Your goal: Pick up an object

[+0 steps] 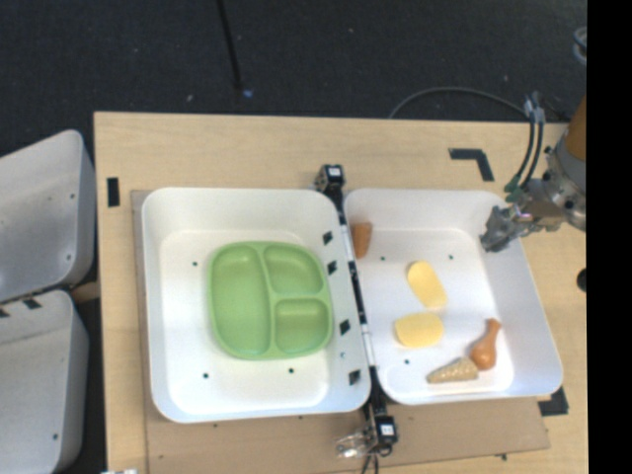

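In the right shallow white bin [513, 304] lie five small things: two pale yellow rounded plastic pieces, one [427, 283] just above the other [420, 330], an orange pear-shaped toy [485, 346] near a tan ridged cone [452, 370], and a small orange-brown piece [362, 238] against the left wall. The grey gripper [499, 231] hangs over that bin's upper right corner, nothing between the jaws; whether they are open I cannot tell. The left white bin [168, 304] holds a green divided plastic tray [269, 298] on the wooden bench [217, 151].

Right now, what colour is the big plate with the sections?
Light green. The divided plate shows in the camera view, in the left bin.
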